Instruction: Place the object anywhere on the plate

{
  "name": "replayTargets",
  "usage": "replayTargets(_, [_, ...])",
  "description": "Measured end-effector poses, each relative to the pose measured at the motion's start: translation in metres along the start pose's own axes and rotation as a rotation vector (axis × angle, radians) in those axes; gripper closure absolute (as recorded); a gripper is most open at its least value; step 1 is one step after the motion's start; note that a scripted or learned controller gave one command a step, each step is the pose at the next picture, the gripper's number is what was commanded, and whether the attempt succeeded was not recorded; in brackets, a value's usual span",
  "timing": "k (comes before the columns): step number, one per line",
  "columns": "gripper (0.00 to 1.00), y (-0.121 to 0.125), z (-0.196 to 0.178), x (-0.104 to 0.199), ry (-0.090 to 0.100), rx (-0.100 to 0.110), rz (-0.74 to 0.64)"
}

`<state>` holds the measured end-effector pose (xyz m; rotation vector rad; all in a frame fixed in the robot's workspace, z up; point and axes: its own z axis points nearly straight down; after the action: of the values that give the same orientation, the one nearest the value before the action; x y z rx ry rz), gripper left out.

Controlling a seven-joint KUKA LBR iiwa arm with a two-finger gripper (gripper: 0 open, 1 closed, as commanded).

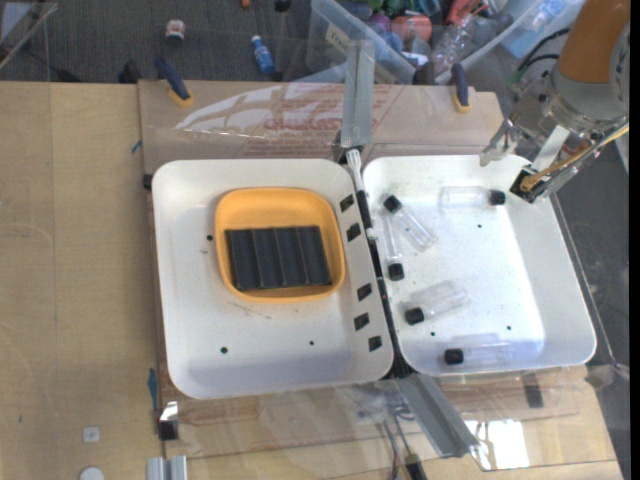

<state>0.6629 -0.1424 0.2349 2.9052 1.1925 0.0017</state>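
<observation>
Two white bins sit side by side. The left bin holds a yellow plate with a dark ridged block lying on it. The right bin holds several clear vials with black caps, scattered apart. The gripper hangs over that bin's far right corner, fingers spread and holding nothing.

Overhead slanted view of both bins

Plate: matt orange plastic, dark ribbed insert. Bins: smooth white plastic, slight sheen. Vials: clear glossy plastic, black caps. Tabletop: pale matt wood.
</observation>
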Motion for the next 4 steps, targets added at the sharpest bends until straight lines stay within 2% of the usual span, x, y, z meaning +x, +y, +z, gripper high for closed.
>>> replayTargets(1, [0.0,0.017,-0.019,-0.016,0.0,-0.002,-0.099])
replayTargets(2, [0.0,0.0,0.005,-0.002,0.0,0.004,-0.425])
replayTargets(3, [0.0,-0.035,-0.014,0.041,0.001,-0.001,-0.809])
replayTargets(4, [1.0,-0.033,-0.025,0.04,0.005,-0.006,-0.805])
